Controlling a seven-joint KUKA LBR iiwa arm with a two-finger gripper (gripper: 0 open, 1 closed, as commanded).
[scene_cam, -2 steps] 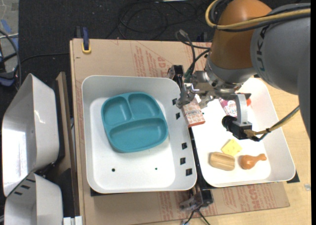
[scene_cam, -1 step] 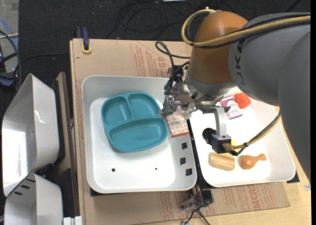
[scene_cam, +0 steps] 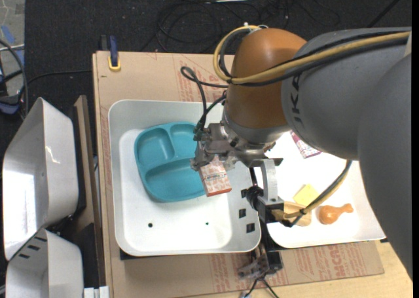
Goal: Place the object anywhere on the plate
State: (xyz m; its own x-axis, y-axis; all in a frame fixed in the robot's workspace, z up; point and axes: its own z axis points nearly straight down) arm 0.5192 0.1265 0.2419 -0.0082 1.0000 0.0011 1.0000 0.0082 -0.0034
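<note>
End effector [scene_cam: 211, 159] grips an upright small packet [scene_cam: 215, 180] at the teal plate's [scene_cam: 163, 162] right edge.

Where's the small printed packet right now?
The printed packet hangs under the gripper, at the teal plate's right edge in the left bin.

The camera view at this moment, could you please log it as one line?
hand: over left white bin | small red-and-white packet: at hand, over right edge of teal divided plate | grip: unclear | release: not yet
</note>
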